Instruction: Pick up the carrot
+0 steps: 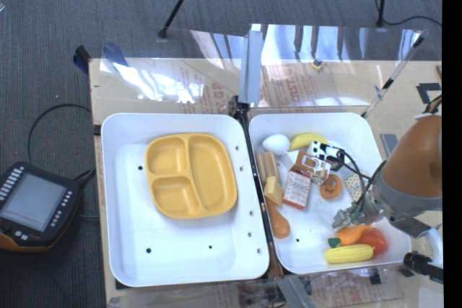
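Here you see the grey arm with its orange band (415, 155) reaching in from the right, and its metal two-finger claw (349, 216) hangs low over the near right part of the right-hand shallow white bin (364, 128). You cannot tell how far the claw stands open, nor whether it has hold of anything; its tips are too small and cluttered to read. The small orange carrot with a green top (351, 234) lies just below the claw, very close to it, though contact cannot be judged. Touching the carrot on its far side from the claw sit a red tomato-like piece (374, 240) and a yellow corn cob (349, 254). Up and to the left of the claw you find a round orange slice (331, 187), a red and white carton (297, 187), a white egg (275, 143) and a yellow banana (307, 140). Well to the claw's left, in the other white bin (123, 242), rests a yellow three-compartment plate (191, 174).
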Tool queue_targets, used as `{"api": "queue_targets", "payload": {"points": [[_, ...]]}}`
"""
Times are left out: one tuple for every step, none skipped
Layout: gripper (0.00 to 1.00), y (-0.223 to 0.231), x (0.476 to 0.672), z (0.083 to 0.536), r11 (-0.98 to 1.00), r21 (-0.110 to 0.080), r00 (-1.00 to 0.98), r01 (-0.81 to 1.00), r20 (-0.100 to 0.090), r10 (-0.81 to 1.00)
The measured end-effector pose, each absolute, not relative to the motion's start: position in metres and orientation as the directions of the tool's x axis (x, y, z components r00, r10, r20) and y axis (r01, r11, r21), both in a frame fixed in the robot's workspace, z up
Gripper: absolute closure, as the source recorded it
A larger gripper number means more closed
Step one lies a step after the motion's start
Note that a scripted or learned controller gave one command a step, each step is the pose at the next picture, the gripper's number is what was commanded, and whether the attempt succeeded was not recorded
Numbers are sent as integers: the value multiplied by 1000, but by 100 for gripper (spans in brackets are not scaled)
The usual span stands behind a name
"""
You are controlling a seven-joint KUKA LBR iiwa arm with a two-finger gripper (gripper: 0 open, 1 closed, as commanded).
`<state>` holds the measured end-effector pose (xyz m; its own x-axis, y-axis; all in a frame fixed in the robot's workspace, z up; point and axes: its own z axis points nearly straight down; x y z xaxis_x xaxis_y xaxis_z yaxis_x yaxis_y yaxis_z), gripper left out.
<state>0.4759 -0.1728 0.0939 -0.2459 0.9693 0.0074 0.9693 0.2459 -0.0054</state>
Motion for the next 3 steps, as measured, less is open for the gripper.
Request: {"api": "queue_targets", "payload": {"points": [[0,-173,476,94,245,-6,-245,970,7,970],[0,-209,476,86,248,-3,-248,969,9,969],[100,-204,478,94,253,-2,-253,967,20,967]]}}
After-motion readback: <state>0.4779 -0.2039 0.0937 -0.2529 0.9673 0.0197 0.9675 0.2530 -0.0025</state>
